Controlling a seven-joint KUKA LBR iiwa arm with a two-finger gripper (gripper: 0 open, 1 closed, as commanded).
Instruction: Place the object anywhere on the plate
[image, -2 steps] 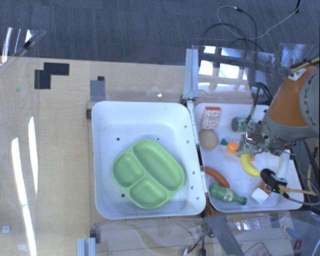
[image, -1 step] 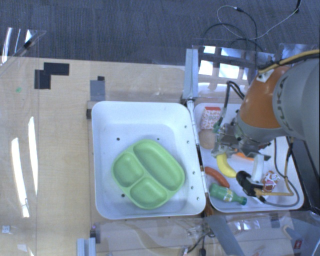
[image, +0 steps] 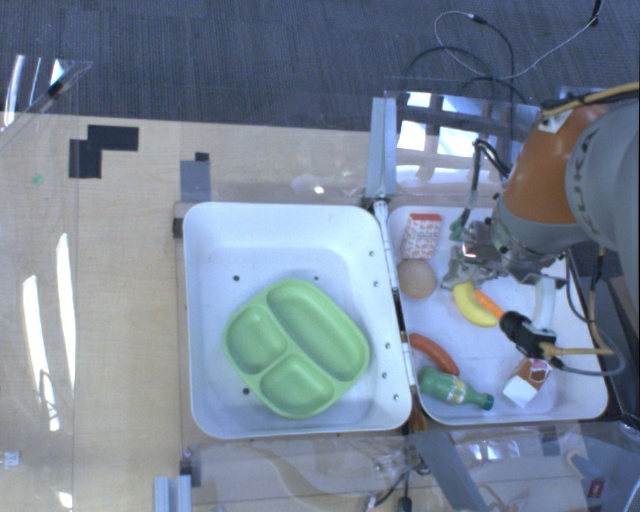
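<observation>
A: Where's the pincer (image: 468, 258)?
B: Right of frame, low over the right bin (image: 580, 405), just above the banana (image: 474, 305) and right of the egg (image: 418, 278). Can't tell from this slant if it's open or shut, or has anything

A: Which object is it after?
B: My guess is the banana, it's nearest. Nothing's lifted; the plate (image: 296, 347) in the left bin (image: 215, 300) is bare in all three wells

A: How will the banana handle?
B: Looks like a toy: light, stiff, smooth curved skin, so likely slippery. I'd pinch across the fat middle, not the tapered ends. A carrot (image: 487, 301) lies on top of it, could get caught in the pinch

A: Other clutter?
B: Box (image: 421, 237) at upper left of that bin, sausage (image: 434, 351) and bottle (image: 455, 388) lower down, small carton (image: 527, 380) lower right. Egg would be worse: round, rolls away
</observation>
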